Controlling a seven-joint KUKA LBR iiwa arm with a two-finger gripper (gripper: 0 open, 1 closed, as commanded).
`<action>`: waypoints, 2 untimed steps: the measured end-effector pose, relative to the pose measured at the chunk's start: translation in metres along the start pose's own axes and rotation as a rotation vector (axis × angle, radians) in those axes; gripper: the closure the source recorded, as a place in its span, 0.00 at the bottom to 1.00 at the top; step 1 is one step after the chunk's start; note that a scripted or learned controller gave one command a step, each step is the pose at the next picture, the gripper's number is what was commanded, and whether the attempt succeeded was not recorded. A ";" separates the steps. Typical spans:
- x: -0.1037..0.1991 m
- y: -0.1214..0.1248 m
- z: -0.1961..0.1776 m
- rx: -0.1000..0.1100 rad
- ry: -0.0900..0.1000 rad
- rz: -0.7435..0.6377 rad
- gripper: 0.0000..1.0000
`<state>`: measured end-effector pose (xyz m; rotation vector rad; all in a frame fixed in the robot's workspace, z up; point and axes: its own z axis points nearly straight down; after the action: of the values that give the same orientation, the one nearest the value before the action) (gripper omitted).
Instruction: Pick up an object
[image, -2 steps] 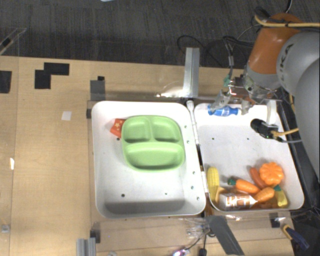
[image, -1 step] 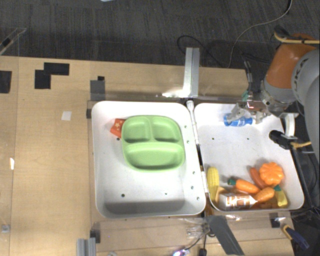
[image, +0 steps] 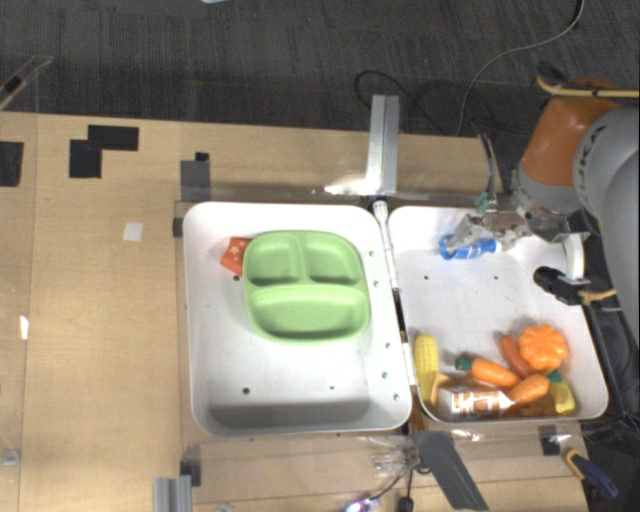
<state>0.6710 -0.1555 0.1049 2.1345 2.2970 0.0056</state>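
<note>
Overhead, the robot's claw (image: 490, 228) sits low over the far end of the right bin (image: 500, 290), its metal tip touching or just above a small blue object (image: 466, 246) that lies on the white floor there. Whether the claw is released or clenched cannot be told from this angle, and nothing is seen clearly between its parts, so no grasp can be claimed. Behind the claw, the grey arm with its orange band (image: 556, 140) reaches in from beyond the right bin's far corner.

At the near end of the right bin, well apart from the blue object, lies a huddle of toy food: an orange pumpkin (image: 543, 345), a carrot (image: 490, 372), a yellow corn cob (image: 427, 360) against the bin's left wall, and a brown bottle (image: 478, 403) along the near wall. Beside the right bin, across the shared wall, the left bin (image: 210, 330) holds a green divided tray (image: 304, 283) with a small red piece (image: 235, 256) at the tray's far left edge. Both bins rest on the pale wooden worktop (image: 90, 330).

By the look of it, the pick is not yet done: the approach seems complete, while closing, lifting and clearing the bin all appear to remain.
</note>
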 end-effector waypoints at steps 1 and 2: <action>-0.011 -0.006 0.011 -0.011 -0.002 -0.111 0.00; -0.010 -0.003 -0.003 -0.019 -0.004 -0.113 1.00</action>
<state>0.6685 -0.1657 0.1076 1.9908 2.4016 0.0223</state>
